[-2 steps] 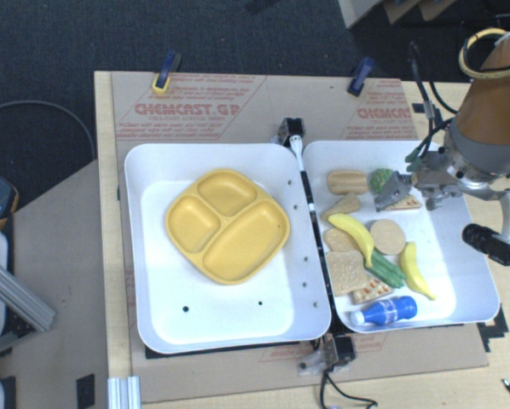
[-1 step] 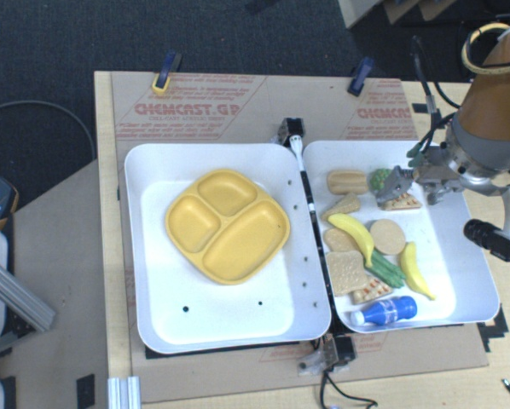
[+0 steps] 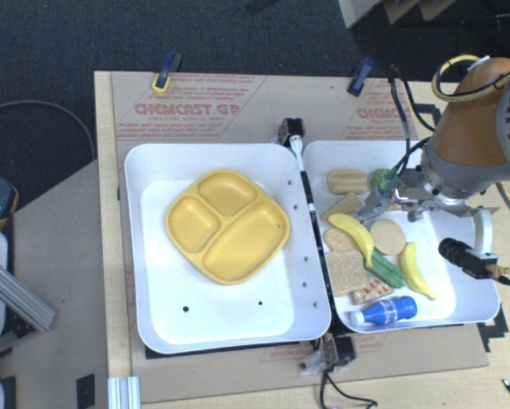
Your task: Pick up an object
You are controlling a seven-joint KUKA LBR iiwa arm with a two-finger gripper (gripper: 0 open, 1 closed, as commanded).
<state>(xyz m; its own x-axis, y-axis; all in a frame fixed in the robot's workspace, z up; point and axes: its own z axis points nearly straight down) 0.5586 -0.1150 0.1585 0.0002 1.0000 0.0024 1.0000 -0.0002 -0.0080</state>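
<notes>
gripper (image 3: 390,204) hangs low in the right bin (image 3: 481,301), right of frame centre. finger spread can't be judged. banana (image 3: 355,233) lies just below it.

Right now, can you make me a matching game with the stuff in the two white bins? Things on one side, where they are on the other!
Things:
1. yellow divided plate
2. blue bottle
3. bread roll
4. gripper

Places:
A. near front edge of the right bin
B. above the food in the right bin
C. middle of the left bin
D. far end of the right bin

Pairs: 1-C, 2-A, 3-D, 4-B
</notes>
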